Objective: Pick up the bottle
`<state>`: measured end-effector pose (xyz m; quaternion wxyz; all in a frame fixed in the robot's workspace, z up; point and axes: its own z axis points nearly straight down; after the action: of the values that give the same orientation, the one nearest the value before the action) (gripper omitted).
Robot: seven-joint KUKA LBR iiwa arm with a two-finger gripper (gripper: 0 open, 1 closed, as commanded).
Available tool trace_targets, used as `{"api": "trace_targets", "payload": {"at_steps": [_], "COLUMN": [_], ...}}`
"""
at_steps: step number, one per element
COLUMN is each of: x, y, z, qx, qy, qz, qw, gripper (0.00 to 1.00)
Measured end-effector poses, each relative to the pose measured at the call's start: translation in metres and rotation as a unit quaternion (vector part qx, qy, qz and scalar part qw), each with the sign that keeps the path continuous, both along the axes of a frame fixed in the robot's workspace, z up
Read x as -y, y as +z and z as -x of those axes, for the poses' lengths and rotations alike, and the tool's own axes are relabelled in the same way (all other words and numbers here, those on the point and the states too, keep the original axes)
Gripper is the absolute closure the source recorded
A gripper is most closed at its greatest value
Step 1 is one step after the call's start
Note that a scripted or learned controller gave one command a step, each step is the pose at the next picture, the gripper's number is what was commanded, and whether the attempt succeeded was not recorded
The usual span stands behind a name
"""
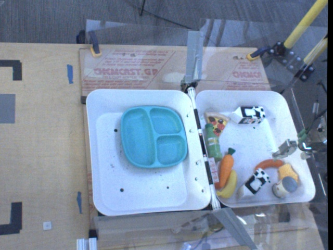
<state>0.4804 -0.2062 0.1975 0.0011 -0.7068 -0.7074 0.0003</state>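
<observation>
Camera view: the slim green plastic bottle lies on its side in the right-hand shallow white bin, hard against the divider beside the left bin. A toy pizza slice touches its top end; an orange toy carrot sits just below it. The gripper hangs at the bin's right rim, well apart from the bottle — whether the jaws are apart or together I cannot tell. Likely risks: the wall blocking one side of the grasp, or the carrot getting caught instead.
</observation>
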Motion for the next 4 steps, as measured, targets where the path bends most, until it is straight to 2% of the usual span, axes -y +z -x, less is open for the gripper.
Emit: {"api": "trace_targets", "payload": {"at_steps": [1, 2, 3, 4], "x": [-0.054, -0.054, -0.054, -0.089], "y": [0.004, 0.014, 0.013, 0.047], "z": [0.001, 0.000, 0.000, 0.001], "qx": [0.000, 0.000, 0.000, 0.000], "qy": [-0.242, -0.241, -0.241, -0.492], "qz": [0.0007, 0.0013, 0.0013, 0.0017], "qw": [0.9702, 0.9705, 0.9705, 0.8705], "gripper": [0.00, 1.00, 0.00, 0.00]}}
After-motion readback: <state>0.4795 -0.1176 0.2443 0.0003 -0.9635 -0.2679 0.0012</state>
